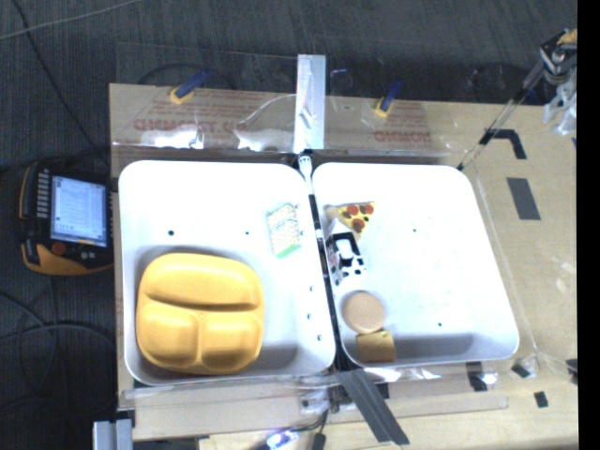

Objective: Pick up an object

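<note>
A large yellow bread-shaped object [199, 312] fills the near half of the left bin [187, 195]. A small green and white packet [283, 230] lies near that bin's right wall. In the right bin [441, 251], along its left side, sit a pizza-slice toy [356, 214], a black and white item [345, 254], a tan round disc [364, 311] and a mustard-coloured block [376, 347] at the near corner.
A teach pendant [66, 216] with a lit screen rests on the floor at the left. A metal post [310, 101] stands behind the bins' shared wall. Two clamps [187, 86] hold plastic sheeting at the back. The right bin's middle and right are bare white floor.
</note>
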`<state>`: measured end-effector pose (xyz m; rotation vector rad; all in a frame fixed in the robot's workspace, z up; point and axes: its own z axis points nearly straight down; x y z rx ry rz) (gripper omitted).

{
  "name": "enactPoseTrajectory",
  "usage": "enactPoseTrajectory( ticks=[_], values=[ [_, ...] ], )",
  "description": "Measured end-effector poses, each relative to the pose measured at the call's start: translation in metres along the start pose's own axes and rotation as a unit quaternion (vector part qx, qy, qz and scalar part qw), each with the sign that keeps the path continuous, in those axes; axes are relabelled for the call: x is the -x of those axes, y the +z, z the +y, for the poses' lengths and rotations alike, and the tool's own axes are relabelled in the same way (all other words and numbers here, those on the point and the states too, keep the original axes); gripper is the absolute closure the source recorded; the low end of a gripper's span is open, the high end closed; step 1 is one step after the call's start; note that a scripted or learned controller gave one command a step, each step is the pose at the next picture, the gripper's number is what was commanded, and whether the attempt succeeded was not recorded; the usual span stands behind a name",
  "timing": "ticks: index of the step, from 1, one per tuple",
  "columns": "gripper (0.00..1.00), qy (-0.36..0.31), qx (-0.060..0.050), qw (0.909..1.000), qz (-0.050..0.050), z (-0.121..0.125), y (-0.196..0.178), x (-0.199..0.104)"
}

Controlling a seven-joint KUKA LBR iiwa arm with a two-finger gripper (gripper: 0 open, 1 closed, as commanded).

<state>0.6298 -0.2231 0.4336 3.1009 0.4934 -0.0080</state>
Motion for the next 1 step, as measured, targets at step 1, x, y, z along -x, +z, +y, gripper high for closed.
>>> enactPoseTrajectory(
  ticks=[1],
  values=[
    [1.0,0.049,-0.001,0.9988,0.001,0.0029,0.0006,-0.0178]
  ],
)
